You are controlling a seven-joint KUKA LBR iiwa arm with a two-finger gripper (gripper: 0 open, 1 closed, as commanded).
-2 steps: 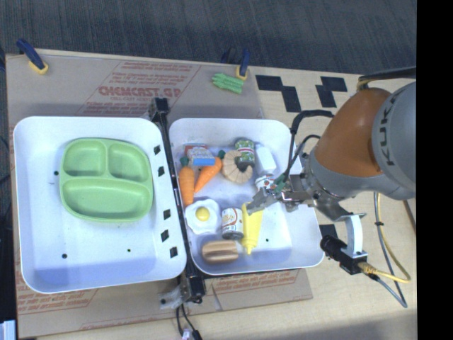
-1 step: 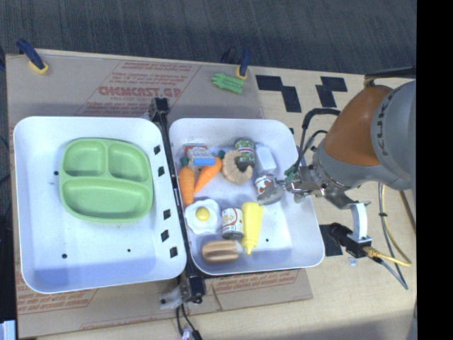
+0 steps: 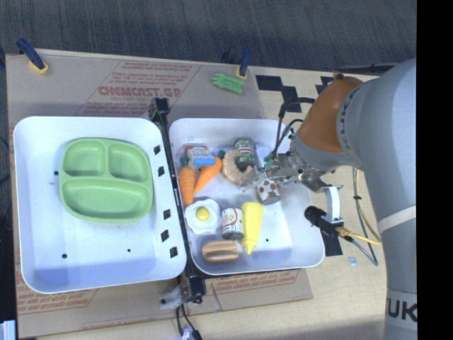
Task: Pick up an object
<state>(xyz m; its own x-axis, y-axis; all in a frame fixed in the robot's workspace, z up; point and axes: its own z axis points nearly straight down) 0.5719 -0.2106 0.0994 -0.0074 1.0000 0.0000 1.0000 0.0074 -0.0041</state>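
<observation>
The arm (image 3: 368, 133) hides the gripper (image 3: 272, 179), state untellable; yellow mustard bottle (image 3: 251, 225) lies lengthwise, nozzle toward the bin's near rim.

Glossy white plastic bins (image 3: 42, 261) sit on matt printed cardboard (image 3: 141, 83); the green divided plate (image 3: 107, 179) looks smooth, satin plastic.

Toy foods (image 3: 225, 204) crowd the right bin (image 3: 301, 250): carrots, egg, can, mustard bottle, hotdog, bagel.
</observation>
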